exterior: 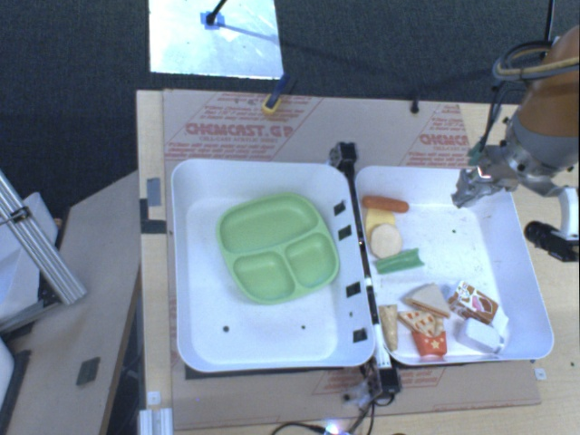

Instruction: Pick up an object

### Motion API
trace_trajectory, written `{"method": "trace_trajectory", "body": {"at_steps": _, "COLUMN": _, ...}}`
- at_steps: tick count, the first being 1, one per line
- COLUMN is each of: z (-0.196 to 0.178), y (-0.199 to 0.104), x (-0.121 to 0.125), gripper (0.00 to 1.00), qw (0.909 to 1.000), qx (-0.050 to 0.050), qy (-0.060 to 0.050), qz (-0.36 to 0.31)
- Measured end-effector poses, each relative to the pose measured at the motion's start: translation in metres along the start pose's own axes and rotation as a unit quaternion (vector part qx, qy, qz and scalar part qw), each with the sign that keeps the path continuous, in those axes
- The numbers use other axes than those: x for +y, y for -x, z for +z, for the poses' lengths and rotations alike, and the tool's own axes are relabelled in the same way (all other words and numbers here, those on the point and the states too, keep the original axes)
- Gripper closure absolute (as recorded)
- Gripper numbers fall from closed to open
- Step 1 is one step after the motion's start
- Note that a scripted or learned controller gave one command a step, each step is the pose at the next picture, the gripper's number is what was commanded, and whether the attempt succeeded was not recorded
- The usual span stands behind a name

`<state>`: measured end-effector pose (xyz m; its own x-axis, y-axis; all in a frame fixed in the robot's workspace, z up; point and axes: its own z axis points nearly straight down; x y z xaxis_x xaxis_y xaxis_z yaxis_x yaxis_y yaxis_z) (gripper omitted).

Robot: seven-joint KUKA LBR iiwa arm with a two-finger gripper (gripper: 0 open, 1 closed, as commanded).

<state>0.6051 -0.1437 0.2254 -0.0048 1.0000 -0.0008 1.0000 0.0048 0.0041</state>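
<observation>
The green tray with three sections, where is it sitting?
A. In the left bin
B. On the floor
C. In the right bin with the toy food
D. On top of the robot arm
A. The green tray lies flat in the left bin, while the toy food, such as the carrot, lies in the right bin.
</observation>
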Motion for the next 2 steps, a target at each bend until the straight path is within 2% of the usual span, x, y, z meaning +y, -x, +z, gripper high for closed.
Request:
{"method": "trace_trajectory", "body": {"at_steps": 1, "z": 0.0, "y": -0.038, "x": -0.043, "gripper": 1.0, "qw": 1.0, "qx": 0.001, "qy": -0.003, "qz": -0.001}}
{"method": "trace_trajectory", "body": {"at_steps": 2, "z": 0.005, "y": -0.073, "x": -0.07, "gripper": 1.0, "qw": 1.0, "qx": 0.001, "qy": -0.003, "qz": -0.001}}
